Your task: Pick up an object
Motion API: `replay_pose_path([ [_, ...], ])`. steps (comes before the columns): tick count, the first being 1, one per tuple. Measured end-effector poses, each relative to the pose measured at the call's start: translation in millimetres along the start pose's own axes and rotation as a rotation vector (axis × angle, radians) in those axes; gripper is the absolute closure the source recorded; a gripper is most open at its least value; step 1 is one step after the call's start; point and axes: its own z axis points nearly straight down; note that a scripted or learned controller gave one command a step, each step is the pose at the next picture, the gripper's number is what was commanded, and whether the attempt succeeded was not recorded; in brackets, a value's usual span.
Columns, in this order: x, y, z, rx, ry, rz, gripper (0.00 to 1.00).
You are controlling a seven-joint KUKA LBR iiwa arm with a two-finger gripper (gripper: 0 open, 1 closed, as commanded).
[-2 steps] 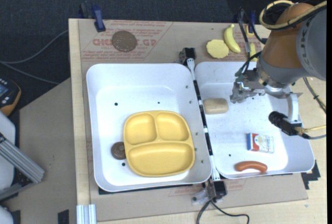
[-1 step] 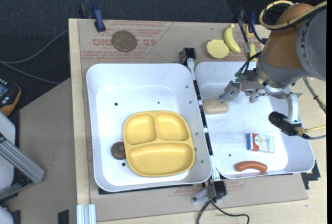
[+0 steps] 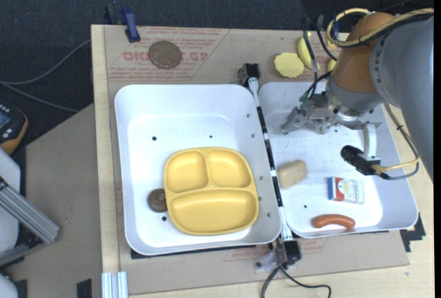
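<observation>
gripper (image 3: 313, 118) low over the top of the right bin (image 3: 393, 217), can't tell its grip | bread roll (image 3: 290, 173), small box (image 3: 344, 190), sausage (image 3: 333, 222) lie below it | yellow tray (image 3: 209, 190) in left bin (image 3: 138, 124)

floor (image 3: 55, 0): dark blue-grey carpet round my counter | counter (image 3: 207, 48): pale wood board, red print | cables (image 3: 41, 79): trailing off left edge | light: even, soft

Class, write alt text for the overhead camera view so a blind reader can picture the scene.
A grey robot arm reaches from the right over the right white bin, which holds a tan potato-like piece, a small box and a sausage. The left bin holds a yellow divided tray.
</observation>
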Motion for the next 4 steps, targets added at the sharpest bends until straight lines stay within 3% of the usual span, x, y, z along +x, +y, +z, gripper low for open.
replay_pose_path([
  [1,-75,-97,0,0.016,-0.002,0.011,0.00],
  [2,-111,-143,-1,0.012,0.001,0.006,0.00],
  [3,-111,-98,0,0.010,0.007,-0.003,0.00],
  [4,-119,-141,-30,0.010,0.000,0.004,0.00],
])
